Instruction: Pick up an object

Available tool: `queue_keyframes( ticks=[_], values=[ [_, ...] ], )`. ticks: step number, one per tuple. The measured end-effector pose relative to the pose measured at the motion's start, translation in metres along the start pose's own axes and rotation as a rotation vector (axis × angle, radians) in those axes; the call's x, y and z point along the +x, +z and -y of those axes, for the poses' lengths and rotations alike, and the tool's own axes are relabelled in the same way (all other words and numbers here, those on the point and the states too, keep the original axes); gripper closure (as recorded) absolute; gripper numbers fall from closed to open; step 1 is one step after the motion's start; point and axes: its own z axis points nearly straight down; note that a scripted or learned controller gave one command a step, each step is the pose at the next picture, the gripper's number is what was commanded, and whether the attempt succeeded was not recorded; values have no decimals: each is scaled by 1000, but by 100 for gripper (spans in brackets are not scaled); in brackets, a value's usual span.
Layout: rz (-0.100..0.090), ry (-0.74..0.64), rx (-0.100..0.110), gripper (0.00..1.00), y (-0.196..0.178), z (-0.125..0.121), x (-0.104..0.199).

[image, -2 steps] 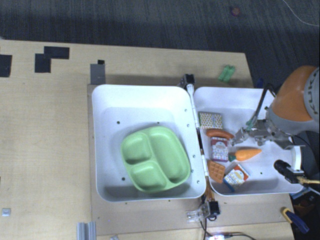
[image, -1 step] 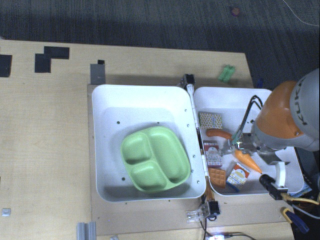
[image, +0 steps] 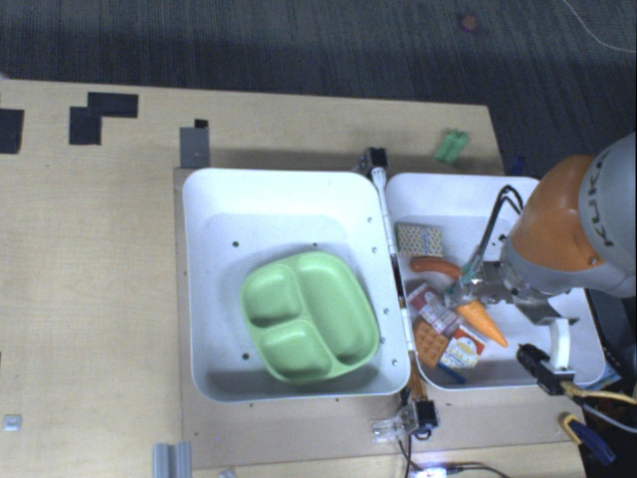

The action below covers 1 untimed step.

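Descent into the right white plastic bin [image: 468,199] is judged the step in hand. The claw [image: 468,289] is seen low over a pile of small toys, just beside the smooth orange tapered carrot [image: 481,323]; its opening cannot be told. A closing onto the carrot and a lift are called for next.

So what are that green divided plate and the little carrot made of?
The pale green three-compartment plate in the left white bin looks like moulded plastic: one even colour, rounded rims, a soft matte sheen. The small orange carrot-shaped toy in the right white bin is probably plastic too, going by its smooth, uniformly bright surface, though rubber or foam can't be ruled out at this distance.
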Motion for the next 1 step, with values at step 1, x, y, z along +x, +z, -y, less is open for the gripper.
queue_keyframes(
  ticks=[1],
  values=[
    [-10,-5,21,100,-86,22,28]
  ],
)
